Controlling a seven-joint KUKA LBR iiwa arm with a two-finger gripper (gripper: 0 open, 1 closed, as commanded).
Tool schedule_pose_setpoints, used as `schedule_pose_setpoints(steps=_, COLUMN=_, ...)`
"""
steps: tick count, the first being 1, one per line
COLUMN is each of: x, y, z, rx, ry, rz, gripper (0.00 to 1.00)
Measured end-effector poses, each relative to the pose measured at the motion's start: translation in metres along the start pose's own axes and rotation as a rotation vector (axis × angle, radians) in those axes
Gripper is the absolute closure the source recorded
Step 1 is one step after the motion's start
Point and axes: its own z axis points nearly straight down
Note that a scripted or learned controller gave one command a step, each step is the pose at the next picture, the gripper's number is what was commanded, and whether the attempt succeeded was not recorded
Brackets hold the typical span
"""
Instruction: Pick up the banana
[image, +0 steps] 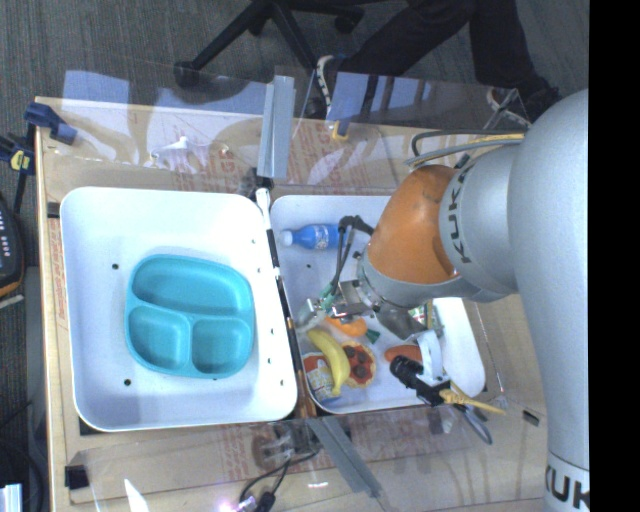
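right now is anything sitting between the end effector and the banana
Nothing visible does. The banana lies exposed on top of the clutter in the right bin, just below the end effector. An orange item sits beside its upper end.

Bright, even overhead light, glare on the white bins (80, 300), slightly soft focus throughout.

Grey arm (540, 200) with an orange band (415, 230), black KUKA lettering and dark cables.

The big grey arm (535, 230) comes in from the right and bends downward, with its orange band (415, 225) facing the camera. The pincer (350, 305) sits low under the wrist, mostly hidden.
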Motion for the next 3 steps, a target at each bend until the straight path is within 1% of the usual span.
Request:
schedule_pose_setpoints(steps=1, x=-0.012, y=-0.043, z=0.029, rx=-0.007, ry=0.000, rz=-0.122, gripper=0.00)
schedule_pose_setpoints(steps=2, x=-0.010, y=-0.042, z=0.020, rx=-0.005, ry=0.004, rz=-0.131, gripper=1.00)
schedule_pose_setpoints(steps=3, x=0.039, y=-0.014, z=-0.069, rx=0.001, ry=0.009, rz=0.040, gripper=1.00)
